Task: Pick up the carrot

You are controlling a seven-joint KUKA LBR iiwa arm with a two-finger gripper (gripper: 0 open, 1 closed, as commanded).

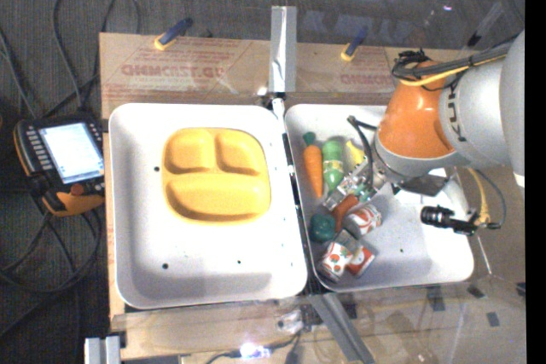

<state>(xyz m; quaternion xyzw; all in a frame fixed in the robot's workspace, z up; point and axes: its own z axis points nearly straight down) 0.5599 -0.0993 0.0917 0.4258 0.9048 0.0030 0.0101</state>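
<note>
The carrot (314, 170) is orange with a green top and lies lengthwise along the left wall of the right bin (444, 256), top end toward the back. My gripper (352, 183) is low in that bin, just right of the carrot's lower half, amid a cluster of toys. The grey wrist and its orange band (414, 124) hang over the bin's back right part. Nothing visibly sits in the gripper, and the carrot rests on the bin floor.
Beside the carrot lie a green item (332, 156) and a yellow one (355, 153). A red piece (344, 206), a dark green ball (322, 227) and two red-white cartons (364, 220) (346, 258) lie nearer the front. The left bin (136, 251) holds a yellow divided tray (217, 173).
</note>
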